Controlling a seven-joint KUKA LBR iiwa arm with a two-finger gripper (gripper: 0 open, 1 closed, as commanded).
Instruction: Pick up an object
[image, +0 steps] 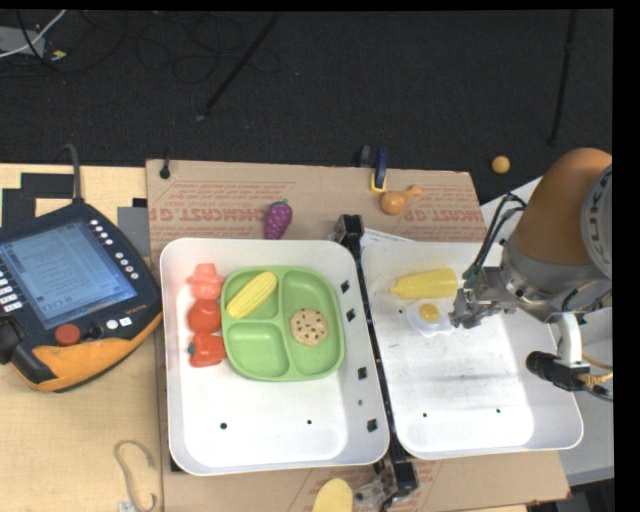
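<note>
Over the right bin (520, 425), near its upper middle, the gripper (462, 308) sits low w/ the grey arm (560, 240) reaching in from the right, orange band up top. Can't tell if it's released or clenched, too dark & small from this angle. Nothing seen held.

Just left of the gripper tip: a small yellow round piece (430, 313) on a clear bit of plastic, lying on the bin floor. Above that, touching or nearly so, a long yellow piece (424, 284), lying flat, pointing left-right. Both in the right bin's upper left part.

Left bin (260, 435) holds a green divided plate (262, 352). Corn cob (250, 293) in the plate's upper left section, tilted. Cookie (309, 326) w/ dark chips in the right section. Lower left section bare. Beside the plate's left edge, a stack of orange-red toy pieces (204, 315), touching the plate.

Behind the bins on cardboard (220, 205): purple grapes (278, 219), an orange pear-shaped toy (397, 199), a blue & yellow clamp (379, 170). Small orange ball (500, 164) further back on the dark floor. Yellow lemon-like thing (333, 494) at the front edge, between the bins.

Far left on the bench: a control tablet (65, 290) w/ lit screen, orange & black casing.
</note>
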